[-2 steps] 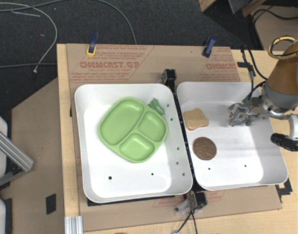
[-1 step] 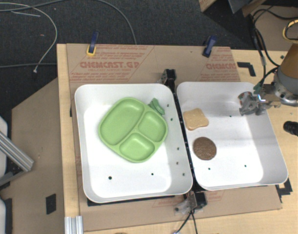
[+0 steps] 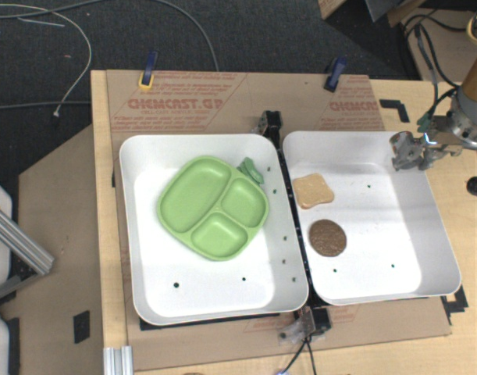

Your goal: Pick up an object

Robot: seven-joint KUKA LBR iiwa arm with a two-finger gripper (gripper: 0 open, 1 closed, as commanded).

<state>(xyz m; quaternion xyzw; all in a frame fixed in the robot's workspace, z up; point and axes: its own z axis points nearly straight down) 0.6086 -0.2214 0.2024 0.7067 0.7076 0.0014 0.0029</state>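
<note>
Nothing lifted yet; the pick remained to be done.
The cookie (image 3: 328, 237) and toast (image 3: 312, 190) lay in the right bin (image 3: 425, 276), well apart from the fingers (image 3: 405, 153) at its far rim; their spread I could not tell. The plate (image 3: 213, 207) sat farther left.

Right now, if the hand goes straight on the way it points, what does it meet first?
Probably the bare floor of the right bin: the hand points left over its far corner. Its height is unclear.
</note>
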